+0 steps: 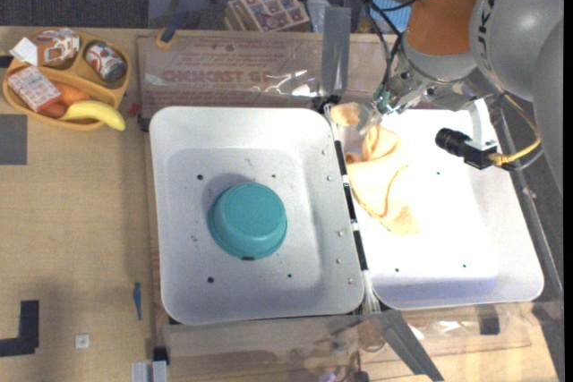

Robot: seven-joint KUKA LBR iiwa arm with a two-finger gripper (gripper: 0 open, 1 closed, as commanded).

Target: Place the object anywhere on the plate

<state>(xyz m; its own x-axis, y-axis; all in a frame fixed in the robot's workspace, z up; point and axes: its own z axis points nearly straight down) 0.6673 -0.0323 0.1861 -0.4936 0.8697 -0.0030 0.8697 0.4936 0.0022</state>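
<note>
Desk, far left of the plate: a yellow tray of toy food, with a banana on its near rim. It is well apart from the plate and has no bearing on your job.
Left bin: this one carries the plate.
Plate: teal and round, near the middle of the left bin. Its top is open to an approach from above.
Object: pale orange, limp and half-clear; you cannot tell what kind of item it is. It lies right of the plate in the right bin, against the wall nearest the plate.
Gripper: right of the plate and further back, low at the object's far end.
Grip state: you cannot tell from this view.
Step in hand: judged to be the pick, since the object is not yet on the plate.
Next move: secure the object, lift it clear, carry it left to the plate and release.
Obstruction: the two bin walls stand between object and plate, and a limp item may drag on them.
</note>
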